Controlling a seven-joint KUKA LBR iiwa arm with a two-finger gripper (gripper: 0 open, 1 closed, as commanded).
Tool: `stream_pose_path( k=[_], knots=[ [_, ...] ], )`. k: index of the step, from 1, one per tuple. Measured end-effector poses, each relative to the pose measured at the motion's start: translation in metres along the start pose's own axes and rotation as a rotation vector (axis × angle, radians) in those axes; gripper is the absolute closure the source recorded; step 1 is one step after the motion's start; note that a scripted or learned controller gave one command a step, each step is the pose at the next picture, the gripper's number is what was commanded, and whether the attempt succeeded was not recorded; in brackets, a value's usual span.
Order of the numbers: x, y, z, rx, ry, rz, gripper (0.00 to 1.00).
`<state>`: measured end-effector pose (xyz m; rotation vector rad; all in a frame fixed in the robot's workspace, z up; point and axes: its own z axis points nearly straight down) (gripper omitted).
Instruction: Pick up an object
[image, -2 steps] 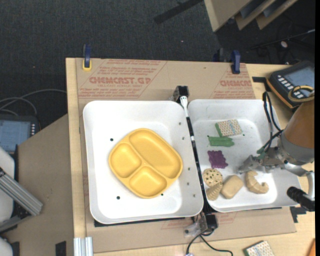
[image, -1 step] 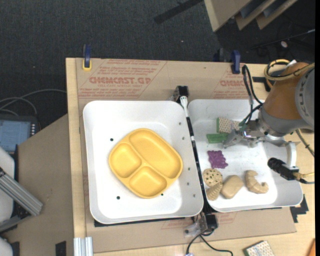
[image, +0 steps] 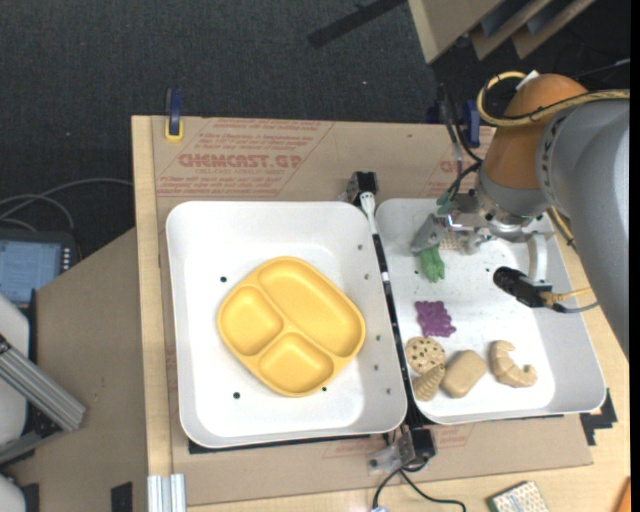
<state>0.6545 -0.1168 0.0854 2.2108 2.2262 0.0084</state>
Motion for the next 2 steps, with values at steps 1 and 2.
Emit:
stream_pose_path(
  k=[1,2],
  knots=[
    [-0.004,-0.002,-0.011,0.002,-0.003,0.005,1.00],
    [0.064,-0.080,-0.105,0.009,0.003,0.002,1.00]
  ],
)
